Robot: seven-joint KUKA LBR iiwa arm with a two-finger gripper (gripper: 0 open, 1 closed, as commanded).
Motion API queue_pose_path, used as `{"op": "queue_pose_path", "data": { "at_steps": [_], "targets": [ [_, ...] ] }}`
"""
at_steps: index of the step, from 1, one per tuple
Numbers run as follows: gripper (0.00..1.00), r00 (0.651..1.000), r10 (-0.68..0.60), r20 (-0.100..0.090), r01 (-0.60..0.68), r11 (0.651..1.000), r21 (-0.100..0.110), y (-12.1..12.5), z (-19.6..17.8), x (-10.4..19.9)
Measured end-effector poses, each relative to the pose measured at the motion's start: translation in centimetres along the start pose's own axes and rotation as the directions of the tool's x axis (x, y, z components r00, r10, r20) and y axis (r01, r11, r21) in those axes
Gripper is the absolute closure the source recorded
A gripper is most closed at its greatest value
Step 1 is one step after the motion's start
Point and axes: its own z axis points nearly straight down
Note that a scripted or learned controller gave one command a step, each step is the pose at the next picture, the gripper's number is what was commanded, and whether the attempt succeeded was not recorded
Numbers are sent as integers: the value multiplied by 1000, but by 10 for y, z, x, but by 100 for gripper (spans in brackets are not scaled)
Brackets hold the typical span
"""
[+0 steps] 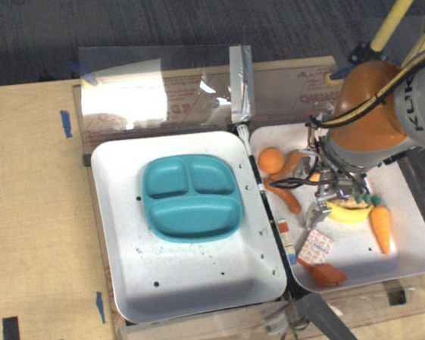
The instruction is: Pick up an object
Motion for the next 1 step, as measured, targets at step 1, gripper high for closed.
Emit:
{"op": "queue_pose_path", "data": {
  "at_steps": [1],
  "targets": [
    [0,984,178,-2,-178,984,-1,1,0,2]
  ]
}}
